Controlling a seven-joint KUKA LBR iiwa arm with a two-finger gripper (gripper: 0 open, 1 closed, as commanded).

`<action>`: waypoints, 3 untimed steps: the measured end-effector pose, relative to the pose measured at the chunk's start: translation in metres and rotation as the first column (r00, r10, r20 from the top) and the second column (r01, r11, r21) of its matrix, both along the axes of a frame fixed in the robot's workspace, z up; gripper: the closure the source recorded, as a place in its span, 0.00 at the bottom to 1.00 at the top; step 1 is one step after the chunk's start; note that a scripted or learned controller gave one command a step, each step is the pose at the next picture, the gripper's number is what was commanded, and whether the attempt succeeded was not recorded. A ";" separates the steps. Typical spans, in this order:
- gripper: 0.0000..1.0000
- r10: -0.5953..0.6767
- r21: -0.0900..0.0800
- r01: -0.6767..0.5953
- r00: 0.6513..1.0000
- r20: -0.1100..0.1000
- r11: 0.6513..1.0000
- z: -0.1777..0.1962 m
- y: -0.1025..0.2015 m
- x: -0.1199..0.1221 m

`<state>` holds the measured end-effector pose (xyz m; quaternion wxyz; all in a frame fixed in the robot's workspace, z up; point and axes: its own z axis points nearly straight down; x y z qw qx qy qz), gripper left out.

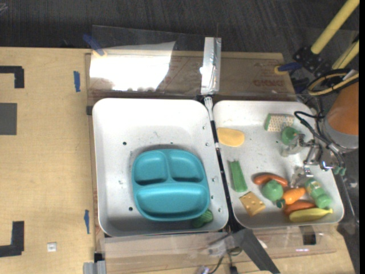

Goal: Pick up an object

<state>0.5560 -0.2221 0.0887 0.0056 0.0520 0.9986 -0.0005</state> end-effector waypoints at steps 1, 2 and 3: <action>0.00 0.041 -0.002 -0.041 0.999 -0.002 0.999 0.000 -0.002 -0.050; 0.00 0.212 -0.007 -0.212 0.977 0.000 0.977 0.001 -0.003 -0.040; 0.00 0.398 -0.002 -0.398 0.918 0.002 0.918 0.000 0.003 -0.042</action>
